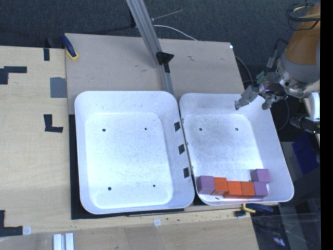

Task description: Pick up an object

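Gripper (pixel 255 99) of grey, orange-banded arm above far right rim of right-hand shallow white plastic bin (pixel 276 139), two fingers spread apart, nothing between them. Purple and orange square blocks (pixel 234 185) in a row against that bin's near wall, well apart from gripper.

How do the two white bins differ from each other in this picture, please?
The right bin holds purple and orange blocks along its near wall; the left bin shows only bare speckled floor. The gripper hangs over the right bin's far right corner, away from the left bin. Both are shallow, white and rounded.
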`<action>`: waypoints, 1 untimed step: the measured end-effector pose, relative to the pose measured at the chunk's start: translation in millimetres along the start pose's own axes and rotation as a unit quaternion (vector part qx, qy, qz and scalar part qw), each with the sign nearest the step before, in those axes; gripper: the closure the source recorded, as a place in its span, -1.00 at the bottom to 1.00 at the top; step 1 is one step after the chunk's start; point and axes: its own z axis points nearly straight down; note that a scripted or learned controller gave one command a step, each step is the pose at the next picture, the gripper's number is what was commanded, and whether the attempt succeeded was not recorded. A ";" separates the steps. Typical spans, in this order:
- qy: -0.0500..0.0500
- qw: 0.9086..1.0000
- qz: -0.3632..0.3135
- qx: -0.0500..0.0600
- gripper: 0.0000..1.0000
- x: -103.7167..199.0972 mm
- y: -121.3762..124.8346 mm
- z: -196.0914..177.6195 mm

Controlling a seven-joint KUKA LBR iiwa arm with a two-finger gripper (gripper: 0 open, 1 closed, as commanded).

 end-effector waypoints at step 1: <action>0.001 1.000 0.000 0.002 -1.00 28.9 -33.4 32.7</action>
